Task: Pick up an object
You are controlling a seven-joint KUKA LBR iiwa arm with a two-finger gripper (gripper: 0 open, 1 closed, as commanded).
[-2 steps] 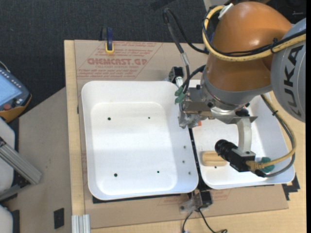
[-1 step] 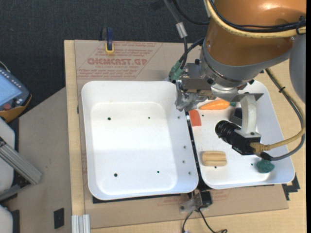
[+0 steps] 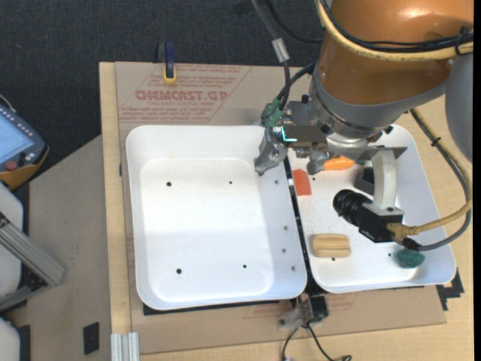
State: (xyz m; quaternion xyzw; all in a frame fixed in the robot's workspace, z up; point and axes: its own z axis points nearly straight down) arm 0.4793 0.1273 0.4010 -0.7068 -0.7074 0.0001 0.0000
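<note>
Gripper (image 3: 290, 156), grip unclear, over shared rim (image 3: 288, 216) of white bins (image 3: 150, 201), brown board (image 3: 188, 96) beneath, dark carpet (image 3: 68, 21) beyond.

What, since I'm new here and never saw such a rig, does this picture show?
This is one picture from a fixed camera overhead, looking down at a slant. The big grey and orange shape is a robot arm reaching in from the right, meant to pick up an object. Its gripper hangs over the divide between two shallow white bins, the left bin and the right bin. In the right bin lie a tan block, a small red piece, an orange piece and a teal lump. I cannot tell whether it holds anything.
</note>
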